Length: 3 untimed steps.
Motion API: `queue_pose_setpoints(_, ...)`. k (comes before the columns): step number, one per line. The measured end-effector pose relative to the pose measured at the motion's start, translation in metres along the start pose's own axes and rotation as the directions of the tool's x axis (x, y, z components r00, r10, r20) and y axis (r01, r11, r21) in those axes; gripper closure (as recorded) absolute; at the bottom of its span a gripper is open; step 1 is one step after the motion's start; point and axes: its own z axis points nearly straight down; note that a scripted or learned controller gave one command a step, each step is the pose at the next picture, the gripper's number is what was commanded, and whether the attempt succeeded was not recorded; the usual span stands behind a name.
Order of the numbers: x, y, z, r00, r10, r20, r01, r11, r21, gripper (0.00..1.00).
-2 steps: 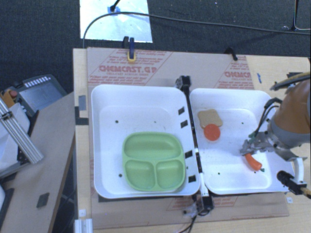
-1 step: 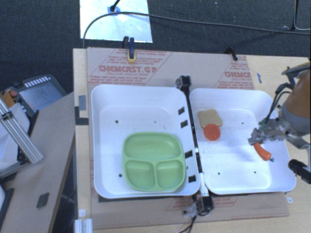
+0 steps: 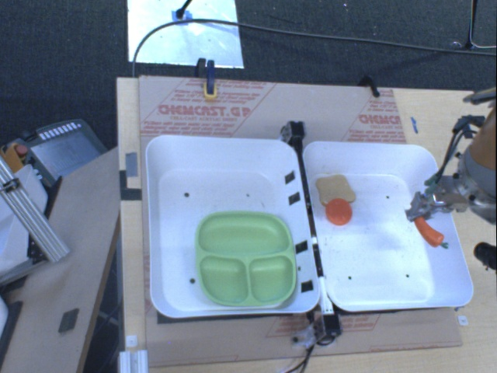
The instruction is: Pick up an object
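Lifting cleanly means a centred grip: the end effector (image 3: 423, 206) sits at the small orange carrot-shaped toy (image 3: 429, 231) in the right white bin (image 3: 388, 290); finger state unreadable.

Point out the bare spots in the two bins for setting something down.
Left bin: bare floor behind the green divided plate. Right bin: open front floor, below the tan slice and red disc. Crowded along its right wall, where the tool sits by the carrot.
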Motion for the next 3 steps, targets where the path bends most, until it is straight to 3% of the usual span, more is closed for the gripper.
queue_pose_setpoints(1,-0.003,0.01,-0.06,1.0,-0.001,0.001,0.001,1.0,-0.002,1.0)
queue_pose_setpoints(3,0.113,0.009,-0.045,1.0,-0.006,-0.004,0.006,1.0,0.005,1.0)
